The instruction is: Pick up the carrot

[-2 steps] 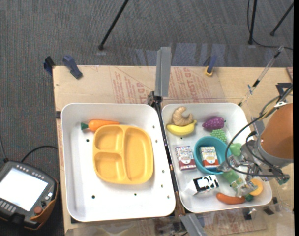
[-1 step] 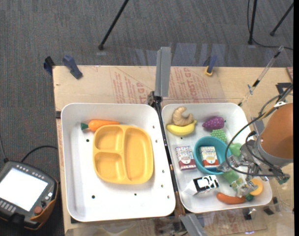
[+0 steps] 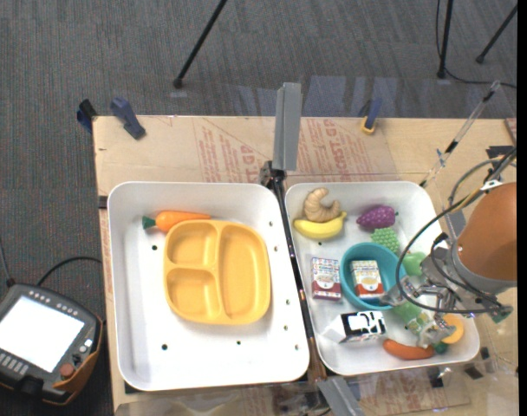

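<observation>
fingers: the fingers [image 3: 432, 306] hang low over the right bin's [image 3: 419, 193] near right corner; whether they are spread or pressed together cannot be told
carrot: the carrot [image 3: 178, 220] lies in the left bin [image 3: 129, 319], far to the left of the fingers, touching the far left edge of the yellow divided plate [image 3: 218, 271]
near the fingers: a blue bowl [image 3: 367, 277] sits just to their left, an orange-red vegetable [image 3: 408, 349] lies just in front of them

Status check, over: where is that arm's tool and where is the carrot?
Tool low over right bin's near corner. Carrot in left bin, against yellow divided plate's far edge. Nothing on it.
</observation>
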{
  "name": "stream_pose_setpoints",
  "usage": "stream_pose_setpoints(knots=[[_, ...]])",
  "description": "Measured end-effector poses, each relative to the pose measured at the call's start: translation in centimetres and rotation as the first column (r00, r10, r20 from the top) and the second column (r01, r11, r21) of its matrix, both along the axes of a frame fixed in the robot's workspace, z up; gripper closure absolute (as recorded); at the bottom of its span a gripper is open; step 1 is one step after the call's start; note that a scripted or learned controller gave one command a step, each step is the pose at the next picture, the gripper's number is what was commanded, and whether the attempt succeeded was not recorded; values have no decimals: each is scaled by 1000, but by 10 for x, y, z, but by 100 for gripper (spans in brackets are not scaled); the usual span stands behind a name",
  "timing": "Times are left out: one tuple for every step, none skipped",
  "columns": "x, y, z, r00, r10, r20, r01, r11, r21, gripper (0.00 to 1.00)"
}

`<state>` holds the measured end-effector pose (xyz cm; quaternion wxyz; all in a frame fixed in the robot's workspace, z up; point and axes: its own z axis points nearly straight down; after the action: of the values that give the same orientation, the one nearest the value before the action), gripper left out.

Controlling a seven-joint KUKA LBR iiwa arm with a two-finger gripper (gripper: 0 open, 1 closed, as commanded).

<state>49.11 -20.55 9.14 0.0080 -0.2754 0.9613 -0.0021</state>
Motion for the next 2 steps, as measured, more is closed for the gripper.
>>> stream_pose_setpoints(knots=[[0, 0, 0, 1000, 13, -1, -13, 1000, -1, 0], [0, 0, 0, 993, 121, -1, -121, 993, -2, 0]])
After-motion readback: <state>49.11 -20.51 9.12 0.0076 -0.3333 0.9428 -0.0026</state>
